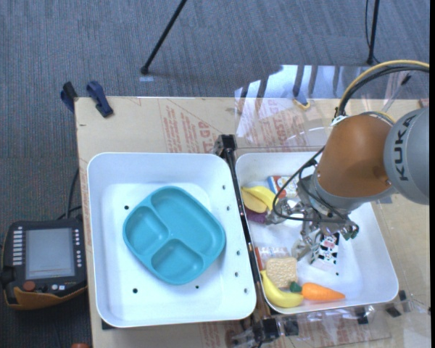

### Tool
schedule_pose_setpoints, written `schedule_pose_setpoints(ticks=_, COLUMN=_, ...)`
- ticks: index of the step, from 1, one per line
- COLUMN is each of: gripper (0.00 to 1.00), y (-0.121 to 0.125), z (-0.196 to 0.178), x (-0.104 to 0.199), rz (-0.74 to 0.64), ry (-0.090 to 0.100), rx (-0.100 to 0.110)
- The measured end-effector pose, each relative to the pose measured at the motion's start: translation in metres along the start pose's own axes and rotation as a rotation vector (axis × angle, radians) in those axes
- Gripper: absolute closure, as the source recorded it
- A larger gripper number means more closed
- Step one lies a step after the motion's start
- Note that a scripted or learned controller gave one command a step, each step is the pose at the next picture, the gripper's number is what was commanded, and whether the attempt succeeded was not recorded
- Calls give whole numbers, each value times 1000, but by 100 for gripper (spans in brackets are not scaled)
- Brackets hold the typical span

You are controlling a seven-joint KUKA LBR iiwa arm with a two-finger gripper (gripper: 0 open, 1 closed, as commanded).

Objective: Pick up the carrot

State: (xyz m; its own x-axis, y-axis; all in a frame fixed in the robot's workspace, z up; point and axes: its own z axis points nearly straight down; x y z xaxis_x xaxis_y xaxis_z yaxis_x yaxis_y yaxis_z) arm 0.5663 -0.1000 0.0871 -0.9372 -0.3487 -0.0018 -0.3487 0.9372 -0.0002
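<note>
The orange carrot point(323, 292) with a green tip lies near the front edge of the right bin point(373, 230), beside a yellow banana point(279, 293). My gripper point(313, 242) hangs below the orange wrist band, low over the middle of that bin. It is behind the carrot and apart from it, right next to a black-and-white cow-patterned toy point(328, 250). Nothing orange shows at the gripper.
A tan square cracker point(280, 270) sits just left of the gripper. A yellow and purple piece point(257, 197) and a red-and-white packet point(279, 183) lie at the bin's back left. The left bin point(101, 194) holds a blue divided plate point(174, 234).
</note>
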Motion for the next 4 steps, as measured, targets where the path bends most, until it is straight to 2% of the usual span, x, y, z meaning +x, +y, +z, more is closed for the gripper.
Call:
schedule_pose_setpoints(ticks=1, gripper=0, y=29, z=0, x=70, rz=32, ry=4, rx=-1)
schedule_pose_setpoints(ticks=2, gripper=0, y=-27, z=-133, x=92, rz=178, ry=-9, rx=6)
schedule_pose_setpoints(ticks=3, gripper=0, y=-18, z=-32, x=90, rz=89, ry=8, rx=-8)
schedule_pose_setpoints(ticks=4, gripper=0, y=32, z=-107, x=75, rz=-70, ry=-3, rx=-1)
